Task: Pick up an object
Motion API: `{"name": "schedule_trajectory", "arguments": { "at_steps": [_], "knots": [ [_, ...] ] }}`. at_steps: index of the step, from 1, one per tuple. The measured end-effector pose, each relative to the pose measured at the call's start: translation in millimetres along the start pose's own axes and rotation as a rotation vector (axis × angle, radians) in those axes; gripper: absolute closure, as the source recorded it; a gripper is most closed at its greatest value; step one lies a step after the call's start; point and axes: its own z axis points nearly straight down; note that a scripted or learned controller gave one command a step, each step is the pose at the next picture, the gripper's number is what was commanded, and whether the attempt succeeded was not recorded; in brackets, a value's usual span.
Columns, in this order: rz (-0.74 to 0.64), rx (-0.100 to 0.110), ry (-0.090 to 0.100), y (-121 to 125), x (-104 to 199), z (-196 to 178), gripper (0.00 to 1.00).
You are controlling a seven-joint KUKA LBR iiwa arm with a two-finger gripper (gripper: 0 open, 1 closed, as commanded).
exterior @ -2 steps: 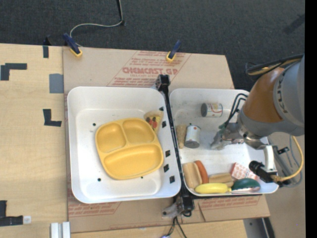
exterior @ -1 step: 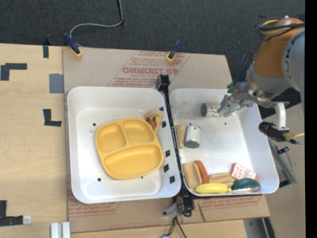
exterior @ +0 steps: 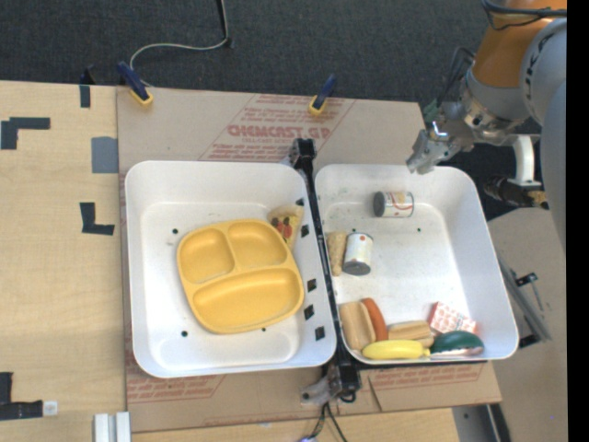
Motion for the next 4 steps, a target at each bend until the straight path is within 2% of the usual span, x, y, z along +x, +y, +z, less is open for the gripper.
{"name": "schedule_trajectory", "arguments": {
  "at_steps": [1, 2, 3, 4],
  "knots": [
    [0.001, 0.002, 0.0, -0.3, -0.3, 0.6, 0.0],
    [0.004, 0.02, 0.002, -19.7, 5.8, 113.8, 0.0],
    [0.013, 0.047, -0.002, -10.1, 37.7, 148.1, 0.0],
    [0.002, 0.0, 0.0, -82.0, 49.6, 143.5, 0.0]
  ]
}}
